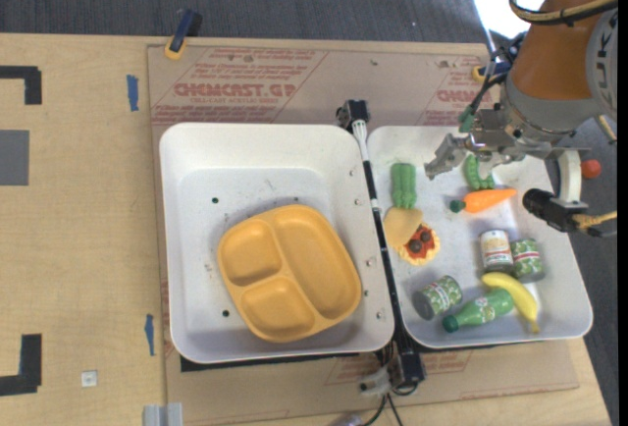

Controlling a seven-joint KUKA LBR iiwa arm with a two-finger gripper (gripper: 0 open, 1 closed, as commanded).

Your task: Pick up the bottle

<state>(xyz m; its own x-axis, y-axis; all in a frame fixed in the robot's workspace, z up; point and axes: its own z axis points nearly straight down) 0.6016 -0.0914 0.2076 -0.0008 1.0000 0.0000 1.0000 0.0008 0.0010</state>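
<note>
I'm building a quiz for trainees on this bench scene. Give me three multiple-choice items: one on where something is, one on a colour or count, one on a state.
1. Where is the green bottle?
A. left bin
B. right bin, near edge
C. on the cardboard

2. How many compartments has the yellow tray?
A. two
B. three
C. five

3. How does the bottle rest?
A. lying on its side
B. standing upright
C. lifted by the claw

Answers:
1. B: it lies low in the right bin, beside the banana.
2. B: three hollows show.
3. A: it lies flat, far from the claw.
</note>
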